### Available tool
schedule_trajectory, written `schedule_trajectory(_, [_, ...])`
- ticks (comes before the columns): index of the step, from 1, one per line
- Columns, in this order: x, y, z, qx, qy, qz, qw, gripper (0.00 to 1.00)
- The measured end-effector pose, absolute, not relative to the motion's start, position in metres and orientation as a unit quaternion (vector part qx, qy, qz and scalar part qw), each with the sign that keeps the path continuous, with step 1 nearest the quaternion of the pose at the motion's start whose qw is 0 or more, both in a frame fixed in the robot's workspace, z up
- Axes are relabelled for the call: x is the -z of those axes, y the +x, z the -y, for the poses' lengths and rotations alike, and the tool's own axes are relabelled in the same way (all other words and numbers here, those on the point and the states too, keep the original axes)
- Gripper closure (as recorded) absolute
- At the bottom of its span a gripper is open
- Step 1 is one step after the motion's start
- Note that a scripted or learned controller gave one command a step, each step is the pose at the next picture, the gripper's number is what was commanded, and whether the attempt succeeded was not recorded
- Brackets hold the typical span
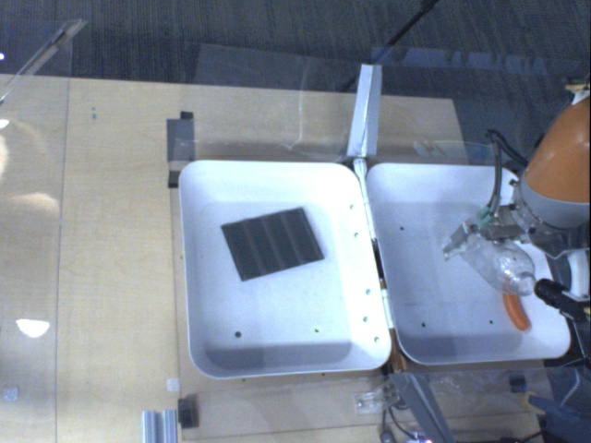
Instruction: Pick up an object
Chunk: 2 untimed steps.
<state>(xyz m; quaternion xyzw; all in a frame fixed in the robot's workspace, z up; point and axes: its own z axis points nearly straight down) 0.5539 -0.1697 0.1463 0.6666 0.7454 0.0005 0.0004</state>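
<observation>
The light wooden table (111, 247) carries two shallow white bins side by side. The left white bin (199, 340) contains a dark grey ribbed rectangular pad (272, 243) near its centre. To the right of this bin, the end effector (487, 238) is over the right white bin (416, 340), beside a small orange object (517, 312); its grip state cannot be determined.
</observation>
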Motion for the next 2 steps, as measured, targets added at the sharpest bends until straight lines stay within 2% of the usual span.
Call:
schedule_trajectory(1, [-0.117,0.552,0.135,-0.0007,0.720,-0.694,-0.001,0.00])
schedule_trajectory(2, [-0.090,0.531,0.200,-0.0024,0.691,-0.723,0.005,0.00])
